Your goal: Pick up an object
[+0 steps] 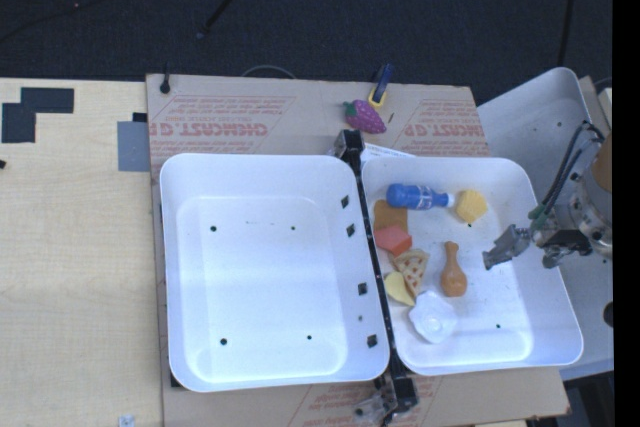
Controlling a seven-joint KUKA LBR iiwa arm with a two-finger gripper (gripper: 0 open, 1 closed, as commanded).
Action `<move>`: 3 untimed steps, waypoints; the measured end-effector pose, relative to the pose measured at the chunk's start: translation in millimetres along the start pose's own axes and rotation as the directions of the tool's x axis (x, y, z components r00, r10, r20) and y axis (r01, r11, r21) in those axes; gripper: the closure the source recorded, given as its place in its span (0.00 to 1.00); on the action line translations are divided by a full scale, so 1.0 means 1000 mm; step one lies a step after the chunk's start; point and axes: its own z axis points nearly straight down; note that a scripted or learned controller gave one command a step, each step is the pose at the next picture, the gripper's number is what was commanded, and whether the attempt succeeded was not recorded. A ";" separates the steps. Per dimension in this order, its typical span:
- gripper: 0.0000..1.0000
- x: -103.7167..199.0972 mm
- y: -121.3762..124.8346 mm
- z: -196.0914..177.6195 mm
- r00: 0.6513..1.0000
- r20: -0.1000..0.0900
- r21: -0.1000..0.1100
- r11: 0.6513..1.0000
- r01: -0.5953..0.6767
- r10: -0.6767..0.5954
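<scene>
Within the right bin [545,335] lie seven objects: one blue bottle [417,198], one yellow block [472,206], one red block [393,239], one pizza slice [411,265], one drumstick [453,272], one white cup [432,318] and one orange piece [386,214], partly covered. At the bin's right side, the end effector [524,247] hangs released, grasping nothing, its arm cut off by the frame edge. One left bin [180,265] adjoins on the counter [70,255].

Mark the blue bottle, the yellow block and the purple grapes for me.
blue bottle [416,197], camera view, on the middle of its blue body.
yellow block [471,206], camera view, on its top face.
purple grapes [367,117], camera view, on the centre of the bunch, outside the bins.
</scene>
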 end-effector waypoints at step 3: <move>0.00 0.032 0.123 0.171 1.000 0.003 -0.006 1.000 0.005 -0.005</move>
